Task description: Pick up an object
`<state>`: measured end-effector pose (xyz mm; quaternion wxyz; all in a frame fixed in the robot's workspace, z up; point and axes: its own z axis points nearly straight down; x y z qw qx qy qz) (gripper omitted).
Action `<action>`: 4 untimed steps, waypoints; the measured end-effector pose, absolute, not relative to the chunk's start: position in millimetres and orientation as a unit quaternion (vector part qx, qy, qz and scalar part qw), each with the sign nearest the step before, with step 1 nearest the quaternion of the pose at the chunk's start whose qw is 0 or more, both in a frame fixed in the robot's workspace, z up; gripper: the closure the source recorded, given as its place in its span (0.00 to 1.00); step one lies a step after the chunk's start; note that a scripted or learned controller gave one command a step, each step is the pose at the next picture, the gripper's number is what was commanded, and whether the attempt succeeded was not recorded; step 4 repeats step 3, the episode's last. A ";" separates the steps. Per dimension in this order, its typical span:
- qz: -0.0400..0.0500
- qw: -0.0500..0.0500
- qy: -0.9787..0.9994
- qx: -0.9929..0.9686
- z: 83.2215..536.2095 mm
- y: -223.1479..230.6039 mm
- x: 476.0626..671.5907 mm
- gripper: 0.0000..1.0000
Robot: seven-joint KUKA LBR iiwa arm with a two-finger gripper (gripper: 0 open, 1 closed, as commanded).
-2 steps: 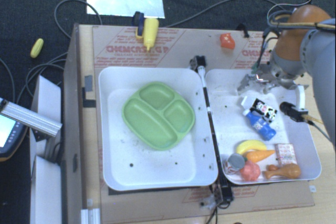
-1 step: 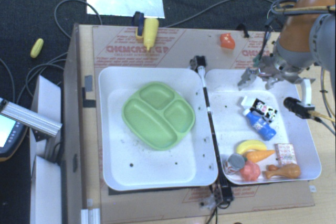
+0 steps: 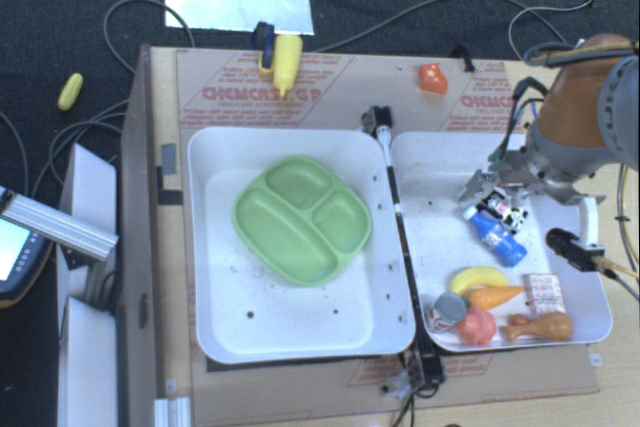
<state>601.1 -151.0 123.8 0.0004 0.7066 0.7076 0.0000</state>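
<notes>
The gripper (image 3: 492, 195) hangs low over the upper middle of the right bin (image 3: 430, 165), at the end of the grey arm (image 3: 585, 120) with its orange band. Directly below it, and touching or nearly touching it, lies a blue bottle (image 3: 500, 240) with a black-and-white end, tilted toward the lower right. At the bin's near edge lie a yellow banana (image 3: 478, 277), an orange carrot (image 3: 497, 296), a pink ball (image 3: 478, 326), a grey disc (image 3: 450, 308), a brown drumstick (image 3: 538, 325) and a small red-and-white packet (image 3: 545, 292).
The left bin (image 3: 215, 175) holds a green divided plate (image 3: 303, 220). A black divider rail (image 3: 398, 215) runs between the bins. On the cardboard behind them lie a yellow bottle (image 3: 286, 60) and a small orange piece (image 3: 432, 79). Cables trail across the floor.
</notes>
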 end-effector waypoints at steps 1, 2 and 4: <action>0.000 0.001 0.708 0.707 84.2 -177.0 623.7 0.00; 0.002 0.004 0.708 0.706 97.8 -177.2 626.3 1.00; 0.002 0.001 0.709 0.706 169.4 -102.6 669.8 1.00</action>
